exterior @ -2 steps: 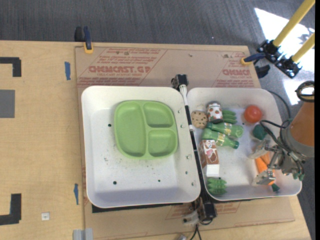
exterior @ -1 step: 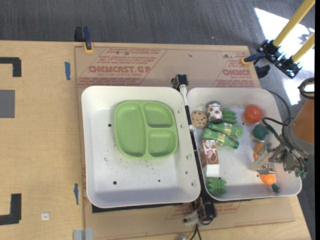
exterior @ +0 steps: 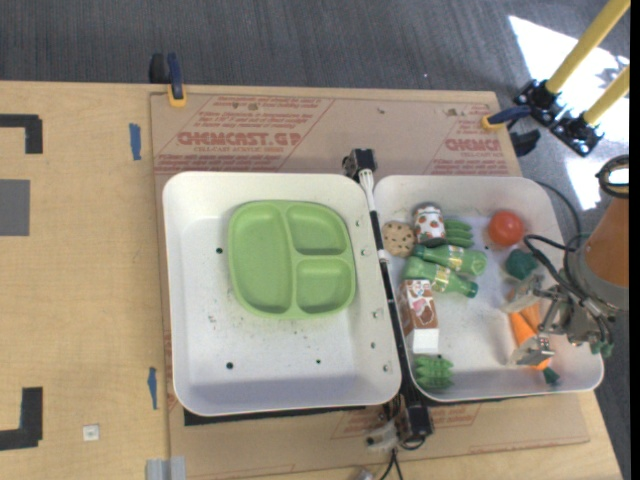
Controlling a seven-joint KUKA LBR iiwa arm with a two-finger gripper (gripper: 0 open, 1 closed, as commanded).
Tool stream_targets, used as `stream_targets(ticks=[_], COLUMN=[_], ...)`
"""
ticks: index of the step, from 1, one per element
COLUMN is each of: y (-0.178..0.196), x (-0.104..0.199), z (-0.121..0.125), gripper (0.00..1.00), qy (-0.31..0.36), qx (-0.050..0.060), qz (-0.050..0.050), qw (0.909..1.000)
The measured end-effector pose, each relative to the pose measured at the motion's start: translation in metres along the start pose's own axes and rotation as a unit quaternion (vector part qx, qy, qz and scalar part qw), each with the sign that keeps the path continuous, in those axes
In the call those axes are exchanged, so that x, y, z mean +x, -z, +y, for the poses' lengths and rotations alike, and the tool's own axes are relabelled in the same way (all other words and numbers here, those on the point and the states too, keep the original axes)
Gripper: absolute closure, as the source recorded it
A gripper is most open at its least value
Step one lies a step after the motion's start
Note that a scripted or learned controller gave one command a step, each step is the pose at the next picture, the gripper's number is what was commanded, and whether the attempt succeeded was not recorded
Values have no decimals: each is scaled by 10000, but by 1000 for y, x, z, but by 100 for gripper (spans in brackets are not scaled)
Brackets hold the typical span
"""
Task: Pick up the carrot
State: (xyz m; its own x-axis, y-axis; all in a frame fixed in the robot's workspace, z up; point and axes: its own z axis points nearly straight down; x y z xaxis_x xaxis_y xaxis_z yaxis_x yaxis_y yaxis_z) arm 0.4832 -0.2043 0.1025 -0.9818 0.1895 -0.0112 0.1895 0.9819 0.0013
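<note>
Far to the left of my claw lies the green divided plate (exterior: 292, 258) in the left bin (exterior: 190, 298); nearer, in the right bin (exterior: 470, 383), a cookie (exterior: 398, 237), two green bottles (exterior: 446, 270) and a brown-and-white carton (exterior: 421, 313) lie left of me; a red tomato (exterior: 506, 227) sits beyond and above; my claw (exterior: 545, 328) hangs over the bin's right end; the carrot (exterior: 525, 328) lies right beneath it, touching or just beside it; whether I am released or clenched, I cannot tell.
</note>
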Motion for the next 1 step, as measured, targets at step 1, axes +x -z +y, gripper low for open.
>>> stream_targets(ticks=[1], y=[-12], x=[0], z=[0], gripper=[0], qy=[1247], qx=[-1], qz=[14], qw=[9922])
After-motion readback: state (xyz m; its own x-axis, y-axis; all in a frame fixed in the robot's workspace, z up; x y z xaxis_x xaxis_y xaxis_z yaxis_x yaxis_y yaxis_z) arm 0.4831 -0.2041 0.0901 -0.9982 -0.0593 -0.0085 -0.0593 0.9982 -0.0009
